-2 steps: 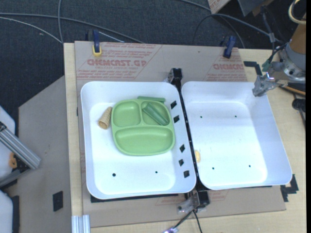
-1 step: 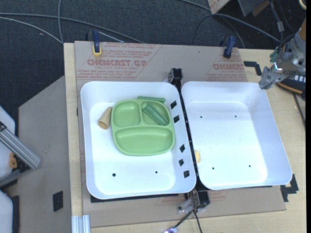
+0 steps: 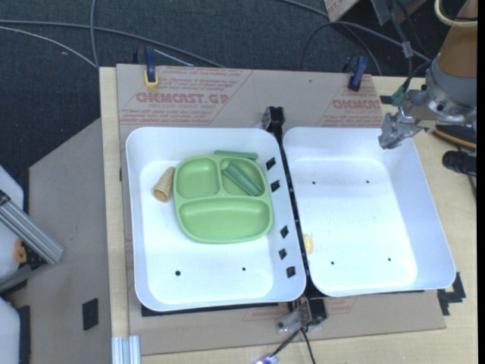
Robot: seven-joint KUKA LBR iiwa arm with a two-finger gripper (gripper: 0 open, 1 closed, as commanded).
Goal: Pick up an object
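Over far right corner of right bin point(image 3: 424, 226): gripper point(image 3: 392, 136), hanging off grey arm point(image 3: 455, 74), nothing visibly between fingers; gap too small and blurred to tell wide from narrow. Left bin point(image 3: 151, 271): green divided plate point(image 3: 222, 201) near middle, flat on floor, a darker green piece point(image 3: 242, 177) lying in its upper right compartment. Just beside plate's left edge, a tan cone point(image 3: 163, 184), tilted, seemingly touching. At divide between bins, low down, a small yellow bit point(image 3: 307, 243). Both bins side by side on board point(image 3: 197, 89), blue clamps point(image 3: 151, 67) at far edge.
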